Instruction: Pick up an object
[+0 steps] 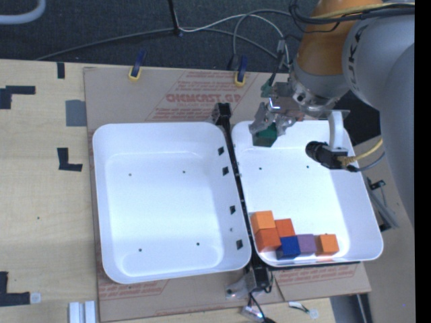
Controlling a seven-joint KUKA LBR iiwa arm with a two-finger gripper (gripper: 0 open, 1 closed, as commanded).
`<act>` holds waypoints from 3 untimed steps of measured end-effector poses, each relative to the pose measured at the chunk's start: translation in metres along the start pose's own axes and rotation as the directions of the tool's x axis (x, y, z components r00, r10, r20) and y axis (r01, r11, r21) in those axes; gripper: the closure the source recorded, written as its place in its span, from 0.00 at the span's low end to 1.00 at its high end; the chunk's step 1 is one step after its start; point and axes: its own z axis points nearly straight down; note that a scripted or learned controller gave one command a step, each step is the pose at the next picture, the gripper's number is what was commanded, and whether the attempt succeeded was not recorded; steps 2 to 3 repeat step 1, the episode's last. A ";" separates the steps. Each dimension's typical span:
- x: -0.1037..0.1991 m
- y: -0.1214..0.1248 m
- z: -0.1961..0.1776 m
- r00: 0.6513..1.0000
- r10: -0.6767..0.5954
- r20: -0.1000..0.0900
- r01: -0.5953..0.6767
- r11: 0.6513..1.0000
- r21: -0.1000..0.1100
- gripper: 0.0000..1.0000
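Right bin [350, 200] far edge: gripper [268, 132] clamps green block [267, 137], floor below bare.

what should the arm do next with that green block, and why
Probably carry it leftward over the divider and release. The hand appears to hold a green block between its fingers, raised above the right bin's far corner, while the other blocks sit at the near edge.
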 end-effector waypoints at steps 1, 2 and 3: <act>0.047 -0.003 0.083 1.000 -0.027 0.001 0.027 1.000 0.013 1.00; 0.047 -0.003 0.083 1.000 -0.027 0.001 0.027 1.000 0.013 1.00; 0.047 -0.003 0.083 1.000 -0.027 0.001 0.027 1.000 0.013 1.00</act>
